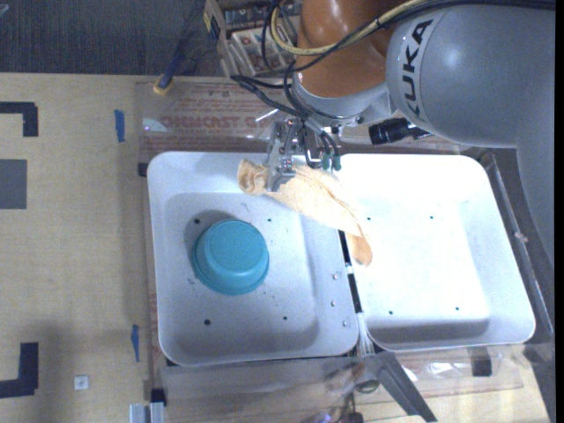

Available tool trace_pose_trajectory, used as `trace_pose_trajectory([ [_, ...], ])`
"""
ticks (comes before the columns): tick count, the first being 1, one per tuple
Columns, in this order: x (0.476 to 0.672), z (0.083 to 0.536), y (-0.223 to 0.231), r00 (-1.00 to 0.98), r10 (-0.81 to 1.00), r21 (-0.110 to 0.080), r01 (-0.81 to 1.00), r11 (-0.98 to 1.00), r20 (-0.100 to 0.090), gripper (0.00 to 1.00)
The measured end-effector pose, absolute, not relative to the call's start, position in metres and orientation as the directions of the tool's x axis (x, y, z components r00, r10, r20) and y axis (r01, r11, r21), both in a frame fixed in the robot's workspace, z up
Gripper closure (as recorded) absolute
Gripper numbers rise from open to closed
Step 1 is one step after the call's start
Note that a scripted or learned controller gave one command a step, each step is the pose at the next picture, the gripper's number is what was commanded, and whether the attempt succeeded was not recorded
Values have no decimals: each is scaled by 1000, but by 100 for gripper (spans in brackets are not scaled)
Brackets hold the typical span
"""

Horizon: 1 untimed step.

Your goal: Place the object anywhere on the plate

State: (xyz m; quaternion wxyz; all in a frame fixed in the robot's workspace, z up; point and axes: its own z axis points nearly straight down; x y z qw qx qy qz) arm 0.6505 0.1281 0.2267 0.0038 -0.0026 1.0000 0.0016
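"KUKA" reads on the arm [476,51]. The end effector [284,173] pinches a tan cloth [308,199], which drapes diagonally from the left bin's [167,263] back rim toward the right bin [441,254].

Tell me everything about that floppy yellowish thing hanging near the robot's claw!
The floppy thing looks like a soft, pale tan-yellow cloth, crumpled and wrinkled. It stretches slantwise from the far edge of the left bin down across the divide to the near-left edge of the right bin, ending in a narrow orange-tan tip. Its upper bunched end sits right at the gripper, whose fingers appear to pinch it. It lies apart from the blue upside-down bowl-like plate.
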Motion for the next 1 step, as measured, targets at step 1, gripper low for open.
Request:
trace_pose_trajectory([
  [1,651,227,128,-1000,-5,3,-5,1000,-8,0],
])
